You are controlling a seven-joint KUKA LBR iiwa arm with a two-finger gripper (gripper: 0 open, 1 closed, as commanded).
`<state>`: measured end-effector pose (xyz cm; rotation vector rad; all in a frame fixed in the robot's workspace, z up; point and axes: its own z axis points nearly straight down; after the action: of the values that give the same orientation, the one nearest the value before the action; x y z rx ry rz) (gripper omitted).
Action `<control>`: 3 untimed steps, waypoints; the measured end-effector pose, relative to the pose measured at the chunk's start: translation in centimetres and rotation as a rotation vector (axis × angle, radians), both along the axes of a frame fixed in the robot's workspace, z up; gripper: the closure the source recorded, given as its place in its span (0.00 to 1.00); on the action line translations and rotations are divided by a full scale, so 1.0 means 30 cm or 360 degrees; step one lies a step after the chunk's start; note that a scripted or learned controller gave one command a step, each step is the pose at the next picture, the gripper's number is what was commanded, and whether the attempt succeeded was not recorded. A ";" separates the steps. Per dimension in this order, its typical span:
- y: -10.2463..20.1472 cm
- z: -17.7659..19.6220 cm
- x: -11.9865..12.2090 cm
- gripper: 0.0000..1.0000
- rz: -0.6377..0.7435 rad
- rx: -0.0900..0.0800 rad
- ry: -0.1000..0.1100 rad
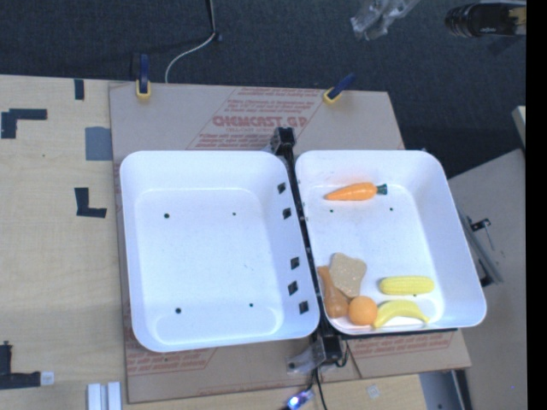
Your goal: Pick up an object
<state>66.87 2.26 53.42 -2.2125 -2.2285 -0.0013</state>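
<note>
The right bin [444,229] holds an orange carrot [352,192] near its far side. A tan bread slice [347,272] lies at its near left over a brown piece [332,297]. An orange ball [362,311], a yellow banana [402,314] and a corn cob [406,285] sit along its near edge. My gripper [376,14] hangs blurred at the top of the view, well beyond the bins and high above the bench, with nothing visible between its fingers.
The left bin [205,246] sits beside the right one, joined by black clips along the shared rims. Both rest on a cardboard sheet [256,118] clamped at its far edge. A white cable [192,49] runs at the top left.
</note>
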 end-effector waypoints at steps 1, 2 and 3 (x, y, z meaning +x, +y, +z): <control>-0.011 0.035 0.000 1.00 -0.0007 -0.0005 0.0000; -0.007 0.068 0.000 1.00 -0.0004 -0.0007 0.0000; -0.003 0.100 0.001 1.00 0.0000 -0.0009 0.0001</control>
<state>66.90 2.17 56.42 -2.2152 -2.2305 0.0054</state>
